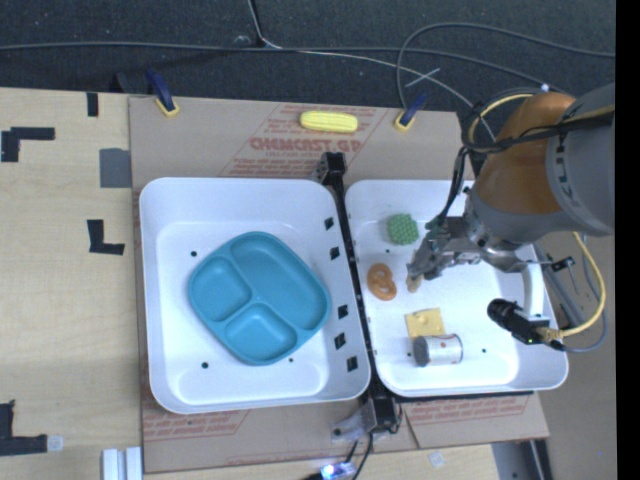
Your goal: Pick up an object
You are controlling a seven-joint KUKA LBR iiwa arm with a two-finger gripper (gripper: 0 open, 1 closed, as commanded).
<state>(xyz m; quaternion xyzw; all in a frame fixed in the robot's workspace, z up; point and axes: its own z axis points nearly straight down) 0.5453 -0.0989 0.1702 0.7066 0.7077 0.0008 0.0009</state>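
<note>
**Operator:** Grey metal first: the gripper [418,273] hangs low over the right bin [500,203], pointing toward the bin's left half. I cannot tell from this slanted view how its jaws stand; the tips blur into one dark cluster. Nothing shows between them, so I count no object as held.

**Observer:** What lies closest to the tips?

**Operator:** An orange pretzel-shaped piece [381,281] lies just beside them, toward the divider between the bins. A green knobbly ball [402,229] sits near, toward the bin's far wall. Toward the near wall lies a yellow block [424,322], and touching or almost touching it, a small grey-and-silver cylinder [438,349]. All four rest on the bin floor.

**Observer:** And further out?

**Operator:** The left bin [160,268] carries a blue compartment tray [258,296], well apart from the arm [540,168]. A yellow banana-like toy [328,121] lies on the cardboard sheet [200,138] beyond both bins.

**Observer:** Progress on the pick?

**Operator:** As I judge it, the approach is made and the grasp is not. Every candidate lies flat and unlifted. Left to do: settle on one piece, probably the orange one given its nearness, close on it, and raise it clear of the bin.
</note>
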